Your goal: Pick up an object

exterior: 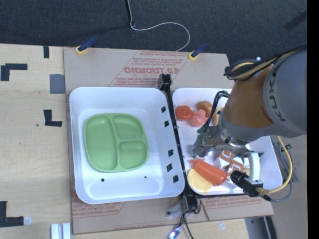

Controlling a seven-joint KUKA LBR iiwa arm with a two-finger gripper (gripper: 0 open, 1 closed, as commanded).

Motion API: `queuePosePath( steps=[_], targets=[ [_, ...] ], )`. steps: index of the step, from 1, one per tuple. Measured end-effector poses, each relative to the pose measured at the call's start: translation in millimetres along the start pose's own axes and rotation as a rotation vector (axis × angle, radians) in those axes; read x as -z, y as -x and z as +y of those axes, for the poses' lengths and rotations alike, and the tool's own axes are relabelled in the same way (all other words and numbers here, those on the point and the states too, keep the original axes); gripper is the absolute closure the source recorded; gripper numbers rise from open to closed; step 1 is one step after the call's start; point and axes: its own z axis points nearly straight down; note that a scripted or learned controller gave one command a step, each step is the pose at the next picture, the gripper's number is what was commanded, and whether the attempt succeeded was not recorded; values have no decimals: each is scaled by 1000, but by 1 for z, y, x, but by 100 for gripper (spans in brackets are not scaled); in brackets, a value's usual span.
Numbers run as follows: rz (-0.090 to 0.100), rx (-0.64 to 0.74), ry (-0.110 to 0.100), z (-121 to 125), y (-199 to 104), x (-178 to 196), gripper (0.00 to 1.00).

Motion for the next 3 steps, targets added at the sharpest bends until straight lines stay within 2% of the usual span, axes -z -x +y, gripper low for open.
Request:
queuePosePath(
  steps=[1, 2, 3],
  targets=[
    [3, 10, 20, 2, -81, 153, 100],
    [2, 7, 14, 1, -134, 237, 100],
    [-2, -2, 13, 34, -102, 304, 100]
  ],
)
